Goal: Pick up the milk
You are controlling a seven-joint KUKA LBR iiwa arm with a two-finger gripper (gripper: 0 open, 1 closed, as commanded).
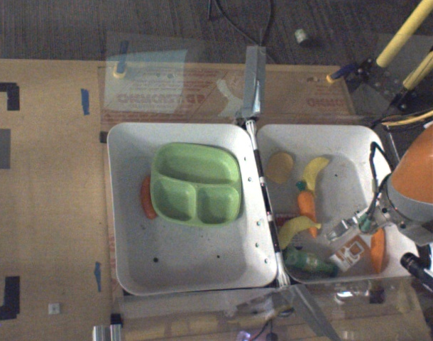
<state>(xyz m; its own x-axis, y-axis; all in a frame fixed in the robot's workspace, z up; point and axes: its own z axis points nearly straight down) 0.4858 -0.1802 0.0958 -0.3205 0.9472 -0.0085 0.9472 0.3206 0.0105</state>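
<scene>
You have two white bins on the bench: the left bin (124, 212) and the right bin (344, 137). In the left bin you count one green divided plate (196, 183) and one orange item (147, 197) tucked half under its left edge. In the right bin you count two yellow bananas, one upper (314, 170) and one lower (297, 227); one carrot (307, 204); one round tan piece (280, 167); one green bottle (310, 263); one white carton with an orange mark (351, 251), which is probably the milk, though the view there is blurred; and one more orange item (377, 251) by the right wall. You also see one gripper (350, 227) above the carton.
</scene>
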